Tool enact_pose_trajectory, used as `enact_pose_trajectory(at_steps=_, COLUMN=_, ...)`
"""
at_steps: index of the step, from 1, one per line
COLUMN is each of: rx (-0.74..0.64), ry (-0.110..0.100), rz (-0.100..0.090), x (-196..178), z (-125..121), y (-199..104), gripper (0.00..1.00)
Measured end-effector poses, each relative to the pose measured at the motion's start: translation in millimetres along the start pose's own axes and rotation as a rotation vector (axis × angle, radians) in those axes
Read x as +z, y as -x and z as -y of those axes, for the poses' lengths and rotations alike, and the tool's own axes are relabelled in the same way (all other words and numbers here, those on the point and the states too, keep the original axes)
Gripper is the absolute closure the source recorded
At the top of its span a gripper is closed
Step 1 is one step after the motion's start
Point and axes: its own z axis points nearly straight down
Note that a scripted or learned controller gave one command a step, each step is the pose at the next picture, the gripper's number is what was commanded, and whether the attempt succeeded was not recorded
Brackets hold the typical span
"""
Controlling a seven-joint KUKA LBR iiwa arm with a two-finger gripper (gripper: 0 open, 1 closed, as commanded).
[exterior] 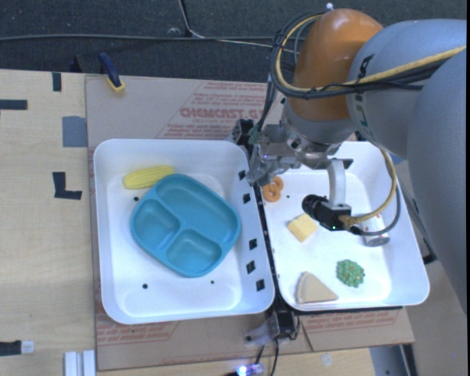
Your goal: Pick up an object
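Observation:
My gripper (pixel 268 172) hangs over the near-left part of the right bin (pixel 399 288), close to the divider between the bins. A small orange ring-shaped piece (pixel 274 189) lies right below the fingertips, partly hidden by them. A pale yellow cheese block (pixel 302 227) rests a little further toward the bin's middle. A green broccoli piece (pixel 349 272) and a tan wedge (pixel 315 289) lie near the bin's front edge. Whether the fingers touch the orange piece I cannot make out.
The left bin (pixel 113 288) holds a blue divided plate (pixel 185 223) and a yellow corn cob (pixel 147 177) at its back left. The arm's orange band (pixel 333 41) and grey body cover the right bin's back. A black cable fitting (pixel 325 211) hangs beside the cheese.

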Motion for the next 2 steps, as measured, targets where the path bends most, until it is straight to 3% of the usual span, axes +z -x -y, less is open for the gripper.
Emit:
enact_pose_trajectory(at_steps=1, rx=0.001, ry=0.0, rz=0.001, x=13.7, z=-24.2, y=-41.6, gripper=1.0)
enact_pose_trajectory(at_steps=2, rx=0.004, ry=-0.001, rz=0.002, x=12.8, z=-23.4, y=-39.3, gripper=0.0)
